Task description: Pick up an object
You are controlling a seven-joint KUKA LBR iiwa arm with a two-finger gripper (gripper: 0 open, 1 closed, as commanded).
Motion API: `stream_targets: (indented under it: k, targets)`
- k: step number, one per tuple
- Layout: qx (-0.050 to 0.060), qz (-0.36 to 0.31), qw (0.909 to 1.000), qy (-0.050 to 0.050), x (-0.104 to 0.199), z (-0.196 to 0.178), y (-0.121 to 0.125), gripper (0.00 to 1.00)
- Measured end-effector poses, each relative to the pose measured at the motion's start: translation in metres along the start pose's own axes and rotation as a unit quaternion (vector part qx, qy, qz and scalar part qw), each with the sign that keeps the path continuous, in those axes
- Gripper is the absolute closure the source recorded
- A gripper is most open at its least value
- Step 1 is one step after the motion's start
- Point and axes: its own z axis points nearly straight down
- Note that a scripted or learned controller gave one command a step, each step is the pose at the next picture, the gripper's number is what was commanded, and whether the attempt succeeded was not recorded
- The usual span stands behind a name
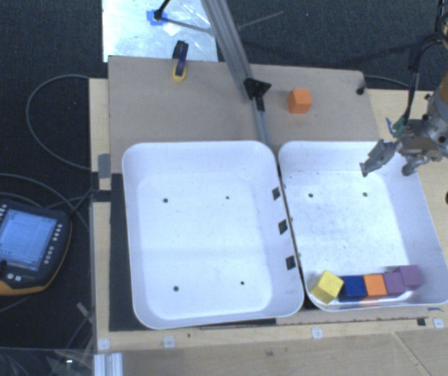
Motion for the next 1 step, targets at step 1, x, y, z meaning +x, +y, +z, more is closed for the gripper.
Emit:
stream_targets:
  k: [1]
  targets:
    - [0.001, 0.003, 1.0000, -0.001, -0.0232, 0.0014, -0.0626, 0.00]
